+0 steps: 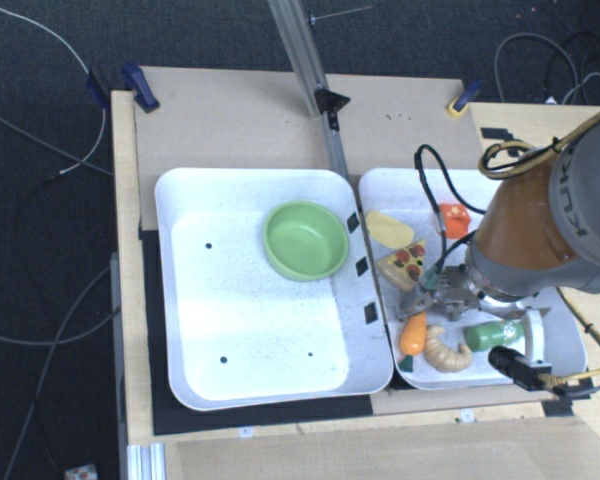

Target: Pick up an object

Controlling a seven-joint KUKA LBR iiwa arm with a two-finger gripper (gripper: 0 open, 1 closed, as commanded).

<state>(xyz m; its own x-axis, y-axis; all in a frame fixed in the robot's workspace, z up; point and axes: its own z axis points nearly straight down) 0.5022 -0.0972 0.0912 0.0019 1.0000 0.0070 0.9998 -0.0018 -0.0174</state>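
Camera view is showing the arm [540, 228] reaching in from the right and hanging low over the right bin [570, 353], with the gripper [442, 293] sitting among the toys there. The pick is looking barely begun: nothing is lifting clear, and every object is lying on a bin floor. Just beside the gripper are lying a pizza slice [404, 265], a carrot [413, 335] and a croissant [448, 353], with a green bottle [492, 335] near them; a yellow piece [390, 230] and an orange block [455, 215] are lying further back, and a green bowl [306, 240] is sitting alone in the left bin [230, 348]. Which of these is being targeted I cannot say. The wrist is covering the gripper's working end, so I cannot tell how it is set or whether it is touching anything. The closing and the lifting are, by my reading, remaining to be done.
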